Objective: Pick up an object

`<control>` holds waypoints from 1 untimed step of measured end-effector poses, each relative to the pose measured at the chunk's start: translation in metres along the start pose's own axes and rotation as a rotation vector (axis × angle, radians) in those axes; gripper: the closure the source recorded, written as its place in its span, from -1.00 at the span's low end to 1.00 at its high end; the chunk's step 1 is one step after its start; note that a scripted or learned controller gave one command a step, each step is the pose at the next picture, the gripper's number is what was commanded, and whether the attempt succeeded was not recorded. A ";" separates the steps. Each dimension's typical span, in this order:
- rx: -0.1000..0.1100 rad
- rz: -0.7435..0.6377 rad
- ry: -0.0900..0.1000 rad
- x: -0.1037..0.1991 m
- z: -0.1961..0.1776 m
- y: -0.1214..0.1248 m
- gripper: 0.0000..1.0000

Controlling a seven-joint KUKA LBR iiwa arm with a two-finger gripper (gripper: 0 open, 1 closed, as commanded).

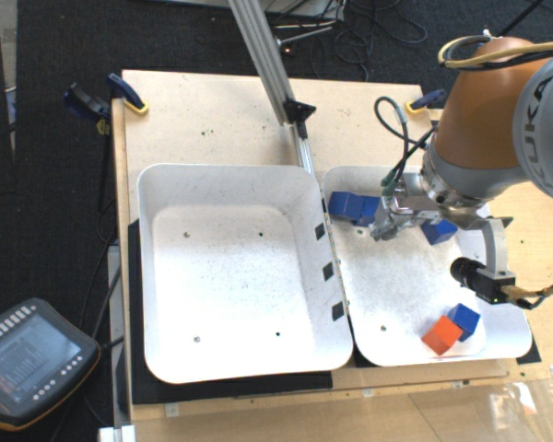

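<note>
In the right bin a blue block lies at the far left corner. A second blue piece shows partly under the arm's wrist. Near the bin's front right corner an orange block sits touching a small blue block. My gripper hangs over the far part of the right bin, just right of the far blue block, tips close to the bin floor. I see nothing between its tips.
The left bin stands beside the right one, sharing a middle wall. A slanted metal pole rises behind the bins. Clamps sit at the bench's far corners, and a teach pendant lies off the bench at bottom left.
</note>
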State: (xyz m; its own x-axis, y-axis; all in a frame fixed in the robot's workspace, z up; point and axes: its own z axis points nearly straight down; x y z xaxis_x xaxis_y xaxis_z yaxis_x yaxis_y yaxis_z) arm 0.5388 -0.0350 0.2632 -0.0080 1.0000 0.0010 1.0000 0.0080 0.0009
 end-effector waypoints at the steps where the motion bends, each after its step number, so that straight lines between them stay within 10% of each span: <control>1: 0.000 -0.001 0.000 0.054 -0.002 0.002 1.00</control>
State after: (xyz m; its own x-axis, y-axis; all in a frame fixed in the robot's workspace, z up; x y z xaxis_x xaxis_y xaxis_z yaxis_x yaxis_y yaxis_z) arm 0.5405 0.0189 0.2652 -0.0086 1.0000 0.0012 1.0000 0.0086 0.0004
